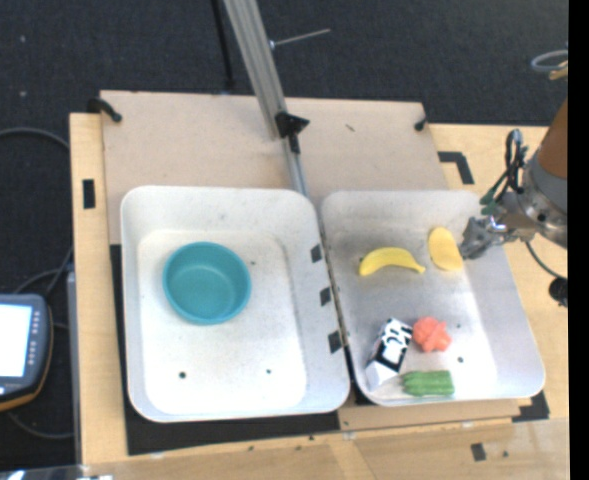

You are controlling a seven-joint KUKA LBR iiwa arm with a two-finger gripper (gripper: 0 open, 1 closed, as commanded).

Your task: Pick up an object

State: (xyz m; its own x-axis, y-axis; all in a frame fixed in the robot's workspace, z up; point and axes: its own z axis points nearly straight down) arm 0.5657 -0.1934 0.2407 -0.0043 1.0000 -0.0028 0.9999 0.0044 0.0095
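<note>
Five small things lie in the right bin (504, 298). My gripper (477, 236) hovers just right of the yellow lemon (444, 249); how wide it stands I cannot tell. I fear it pushes the lemon against the banana (391, 261).

bowl (207, 282) in left bin (144, 213), banana (391, 262) in right bin (374, 208)

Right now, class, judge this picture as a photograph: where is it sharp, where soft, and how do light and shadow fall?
Camera view: light is even and diffuse, with faint shadows under the teal bowl and banana; the white bins show no hard glare; the gripper at the right bin's edge looks slightly soft; small items such as the green toy are low in detail.
</note>
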